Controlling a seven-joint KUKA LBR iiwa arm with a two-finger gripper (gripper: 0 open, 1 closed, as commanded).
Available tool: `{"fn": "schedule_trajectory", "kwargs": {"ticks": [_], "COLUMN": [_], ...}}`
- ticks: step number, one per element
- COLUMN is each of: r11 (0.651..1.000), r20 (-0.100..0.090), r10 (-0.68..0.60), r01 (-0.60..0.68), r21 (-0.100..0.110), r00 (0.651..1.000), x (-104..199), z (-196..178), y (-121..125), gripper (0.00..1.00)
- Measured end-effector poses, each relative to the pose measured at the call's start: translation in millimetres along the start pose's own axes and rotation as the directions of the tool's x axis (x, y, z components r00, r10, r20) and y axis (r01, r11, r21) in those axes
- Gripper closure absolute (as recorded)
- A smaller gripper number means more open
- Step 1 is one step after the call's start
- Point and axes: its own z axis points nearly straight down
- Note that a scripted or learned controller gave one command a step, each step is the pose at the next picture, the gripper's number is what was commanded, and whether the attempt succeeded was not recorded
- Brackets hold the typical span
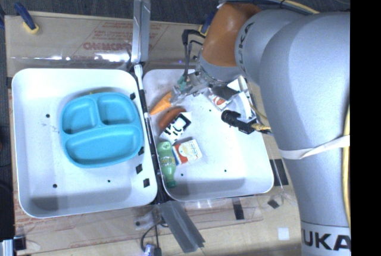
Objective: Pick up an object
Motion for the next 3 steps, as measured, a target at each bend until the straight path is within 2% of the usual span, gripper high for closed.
{"fn": "schedule_trajectory", "kwargs": {"ticks": [1, 2, 3], "r11": [1.000, 1.000, 1.000], "r20": [0.000, 0.001, 0.002], "r10": [-0.001, -0.004, -0.004], "r01": [0.001, 0.004, 0.004], "r21": [0.000, -0.002, -0.002], "r00": [1.000, 1.000, 1.000], "x": [0.3, 0.1, 0.3], "z": [0.2, -10.3, -10.3], "y": [0.0, 0.9, 0.9], "gripper": [0.00, 1.00, 0.00]}}
